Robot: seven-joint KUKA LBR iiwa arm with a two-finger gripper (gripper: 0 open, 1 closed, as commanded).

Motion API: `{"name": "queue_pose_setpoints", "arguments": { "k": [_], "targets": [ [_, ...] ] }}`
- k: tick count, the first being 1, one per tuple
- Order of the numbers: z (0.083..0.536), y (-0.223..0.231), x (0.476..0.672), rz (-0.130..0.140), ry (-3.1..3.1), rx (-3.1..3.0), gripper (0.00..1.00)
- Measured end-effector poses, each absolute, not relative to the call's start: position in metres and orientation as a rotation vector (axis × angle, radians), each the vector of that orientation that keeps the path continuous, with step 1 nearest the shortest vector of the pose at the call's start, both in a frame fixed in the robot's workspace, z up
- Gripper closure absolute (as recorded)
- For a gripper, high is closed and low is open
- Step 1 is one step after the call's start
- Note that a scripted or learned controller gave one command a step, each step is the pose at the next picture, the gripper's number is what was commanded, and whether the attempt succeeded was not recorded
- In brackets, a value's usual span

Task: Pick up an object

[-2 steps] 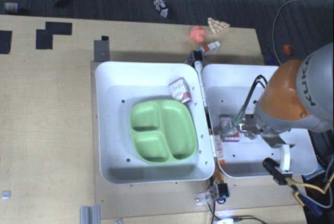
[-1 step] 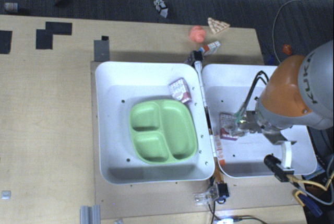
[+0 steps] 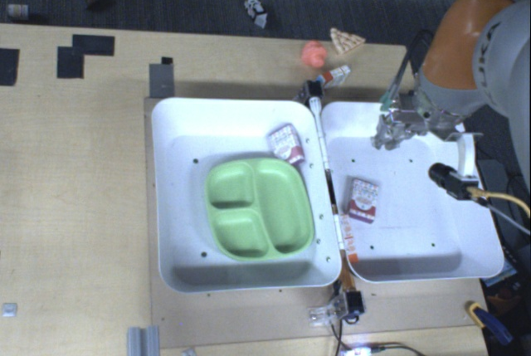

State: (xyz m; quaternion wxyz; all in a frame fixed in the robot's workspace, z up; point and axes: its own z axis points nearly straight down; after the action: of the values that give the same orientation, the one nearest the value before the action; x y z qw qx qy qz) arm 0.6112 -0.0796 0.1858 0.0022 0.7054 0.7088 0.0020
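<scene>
Right now your end effector [image 3: 390,133] is hovering at the upper part of the right bin [image 3: 415,259]; you can't tell how its grip is set. Nearest target, the small red packet [image 3: 362,200], is lying flat at center-right of frame, well apart. Risk: fingers are skidding over such flat packaging, missing.

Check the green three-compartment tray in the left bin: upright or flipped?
Upright. The green three-compartment plastic tray lies flat in the left white bin, its three hollows facing up and holding nothing.
</scene>
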Motion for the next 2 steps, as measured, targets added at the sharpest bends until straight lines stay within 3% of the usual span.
{"name": "queue_pose_setpoints", "arguments": {
  "k": [2],
  "targets": [
    [0.207,-0.079,0.613,0.011,2.233,2.198,1.0]
  ]
}}
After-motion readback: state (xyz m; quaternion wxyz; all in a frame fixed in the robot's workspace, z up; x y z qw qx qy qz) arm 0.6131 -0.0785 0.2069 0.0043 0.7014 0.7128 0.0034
